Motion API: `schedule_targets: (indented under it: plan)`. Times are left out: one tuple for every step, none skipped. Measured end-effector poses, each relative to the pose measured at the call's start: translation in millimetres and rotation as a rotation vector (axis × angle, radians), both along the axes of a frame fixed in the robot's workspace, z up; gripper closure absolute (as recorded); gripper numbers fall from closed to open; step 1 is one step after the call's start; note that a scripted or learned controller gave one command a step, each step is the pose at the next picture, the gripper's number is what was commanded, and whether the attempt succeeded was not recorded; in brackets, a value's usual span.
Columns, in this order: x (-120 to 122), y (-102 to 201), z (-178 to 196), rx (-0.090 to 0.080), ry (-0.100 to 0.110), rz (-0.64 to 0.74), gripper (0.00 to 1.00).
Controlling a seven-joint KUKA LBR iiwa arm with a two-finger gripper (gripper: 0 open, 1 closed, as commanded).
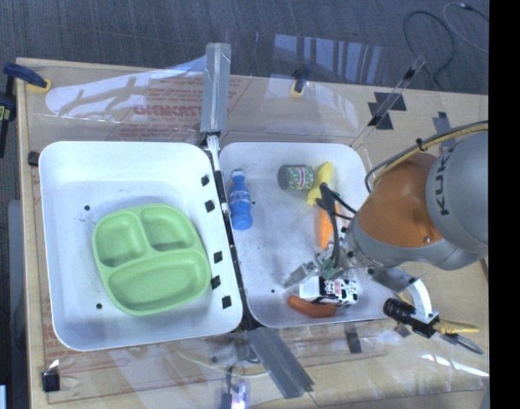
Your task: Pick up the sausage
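A small reddish sausage [312, 307] lies at the right bin's [268, 296] near edge; likely light, smooth and rollable, best pinched across its middle. Just above it hangs the claw [328, 281]; whether open or closed, I cannot tell. Farther off lies a blue bottle [239, 201].

Gripper [326, 281] low in the right bin [268, 228], just above the sausage [311, 307]
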State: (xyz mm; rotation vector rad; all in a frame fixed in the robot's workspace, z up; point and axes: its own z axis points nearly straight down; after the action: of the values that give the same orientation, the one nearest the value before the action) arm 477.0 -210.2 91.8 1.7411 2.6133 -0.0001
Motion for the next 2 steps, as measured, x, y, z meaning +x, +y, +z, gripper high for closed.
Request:
schedule_targets:
  plan:
    - [-0.7,32.4,-1.0,0.003,0.005,0.152,0.00]
    - [0.3,32.3,8.9,0.003,0.004,0.157,1.00]
